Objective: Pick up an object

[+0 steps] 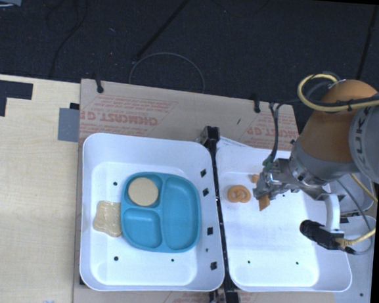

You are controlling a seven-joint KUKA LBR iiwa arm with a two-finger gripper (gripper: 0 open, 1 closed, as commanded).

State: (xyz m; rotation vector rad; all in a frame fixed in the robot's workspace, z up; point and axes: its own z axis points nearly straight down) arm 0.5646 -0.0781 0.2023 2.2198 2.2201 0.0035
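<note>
A small brown pretzel-shaped piece (240,194) lies in the right bin (285,268), near its upper left. My gripper (265,195) hangs just to the right of that piece, low over the bin floor, with nothing visibly held. In the left bin (94,258) sits a blue divided plate (170,225) with a round tan disc (142,191) in its upper left compartment. A pale beige flat piece (108,218) rests against the plate's left edge.
A tiny orange bit (255,178) lies just above and left of the gripper. A black cylindrical part (319,234) with cables juts over the right bin's right side. A black divider (212,209) separates the bins.
</note>
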